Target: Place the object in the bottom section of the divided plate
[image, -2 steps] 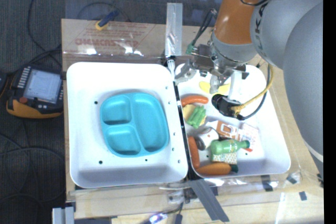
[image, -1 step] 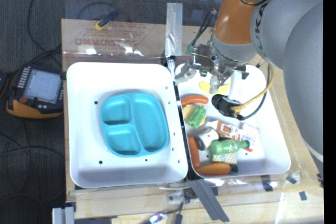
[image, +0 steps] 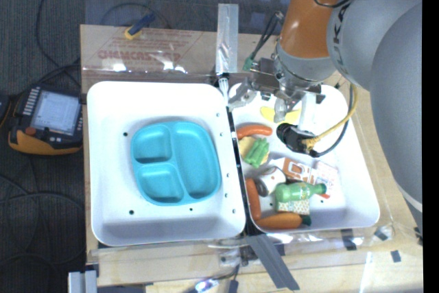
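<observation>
A blue divided plate (image: 175, 161) lies in the left white bin (image: 110, 216), with two small sections on its left and one long section on its right. Nothing rests on the plate. My gripper (image: 276, 105) hangs over the back of the right bin (image: 357, 206), above a yellow piece (image: 267, 112). An orange sausage (image: 254, 130) and a green toy vegetable (image: 256, 151) lie just in front of it. Nothing shows held in the gripper.
The front of the right bin holds a green bottle (image: 299, 192), an orange carrot-like piece (image: 277, 221), a dark red sausage (image: 252, 194) and a white and red packet (image: 306, 171). A handheld screen device (image: 45, 119) lies left of the bench.
</observation>
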`<act>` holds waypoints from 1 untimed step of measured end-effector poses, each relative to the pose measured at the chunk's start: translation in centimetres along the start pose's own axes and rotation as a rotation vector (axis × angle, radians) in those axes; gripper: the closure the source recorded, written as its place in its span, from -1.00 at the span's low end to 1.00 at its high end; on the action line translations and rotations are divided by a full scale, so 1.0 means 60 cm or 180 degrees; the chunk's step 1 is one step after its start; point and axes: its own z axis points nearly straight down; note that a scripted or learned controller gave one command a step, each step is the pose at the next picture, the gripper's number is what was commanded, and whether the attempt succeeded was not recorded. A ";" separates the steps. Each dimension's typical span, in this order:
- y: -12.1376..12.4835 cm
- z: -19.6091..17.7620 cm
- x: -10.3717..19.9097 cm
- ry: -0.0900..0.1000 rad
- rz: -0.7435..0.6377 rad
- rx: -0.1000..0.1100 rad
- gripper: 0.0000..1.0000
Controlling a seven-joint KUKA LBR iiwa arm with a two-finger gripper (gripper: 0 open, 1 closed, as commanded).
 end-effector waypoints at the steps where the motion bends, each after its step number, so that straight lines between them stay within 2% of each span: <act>1: 0.000 0.000 0.000 0.0000 0.0000 0.0000 -1.00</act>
